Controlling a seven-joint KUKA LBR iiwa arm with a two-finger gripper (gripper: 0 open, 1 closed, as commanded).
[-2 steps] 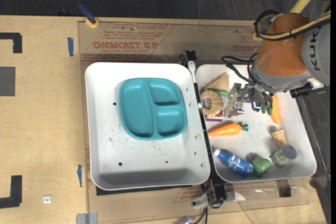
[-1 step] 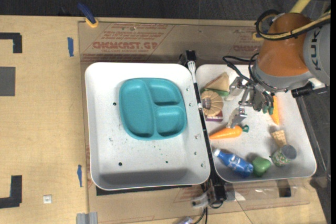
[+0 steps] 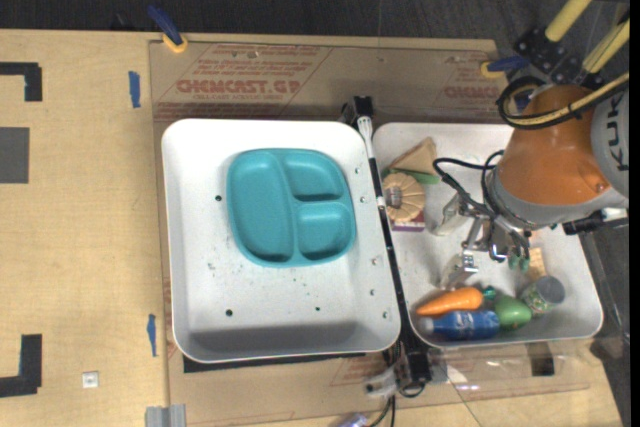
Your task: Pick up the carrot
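An orange carrot (image 3: 450, 301) with a green top lies near the front edge of the right bin (image 3: 585, 260), pointing left. It rests against a blue bottle (image 3: 466, 323) just in front of it. My gripper (image 3: 481, 253) hangs over the middle of the right bin, a short way behind and slightly right of the carrot, apart from it. The grey arm with its orange band (image 3: 550, 155) comes in from the right and hides part of the bin's back right.
A teal divided plate (image 3: 291, 205) lies in the left bin (image 3: 190, 245). The right bin also holds a green item (image 3: 513, 313), a grey round piece (image 3: 548, 293), a tan wedge (image 3: 416, 158) and a round brown toy (image 3: 402, 196). A cable (image 3: 455, 180) loops by the wrist.
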